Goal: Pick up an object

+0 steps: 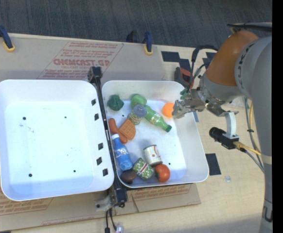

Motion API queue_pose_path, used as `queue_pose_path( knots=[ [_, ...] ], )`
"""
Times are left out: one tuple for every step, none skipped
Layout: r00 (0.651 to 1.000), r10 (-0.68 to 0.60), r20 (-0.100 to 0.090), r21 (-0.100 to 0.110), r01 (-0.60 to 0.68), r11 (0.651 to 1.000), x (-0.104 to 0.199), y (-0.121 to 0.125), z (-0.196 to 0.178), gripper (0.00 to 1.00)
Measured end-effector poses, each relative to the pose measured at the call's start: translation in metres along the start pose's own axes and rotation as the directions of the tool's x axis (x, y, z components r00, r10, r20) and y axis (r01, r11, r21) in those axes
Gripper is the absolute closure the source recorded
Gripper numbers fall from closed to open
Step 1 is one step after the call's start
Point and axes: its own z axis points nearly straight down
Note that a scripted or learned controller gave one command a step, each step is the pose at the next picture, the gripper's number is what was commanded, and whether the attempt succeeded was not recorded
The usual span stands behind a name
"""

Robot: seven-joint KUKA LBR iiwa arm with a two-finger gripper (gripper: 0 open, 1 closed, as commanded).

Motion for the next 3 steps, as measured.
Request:
queue_pose_path(
  knots=[
    [1.000,0.000,-0.001,0.002,0.000,1.000,0.000,-0.001,0.001,0.00],
    [1.000,-0.006,-0.011,0.025,0.006,1.000,0.036,0.068,0.080,0.00],
    [1.000,-0.009,-0.009,0.034,0.009,0.999,0.035,0.065,0.074,1.00]
  ],
)
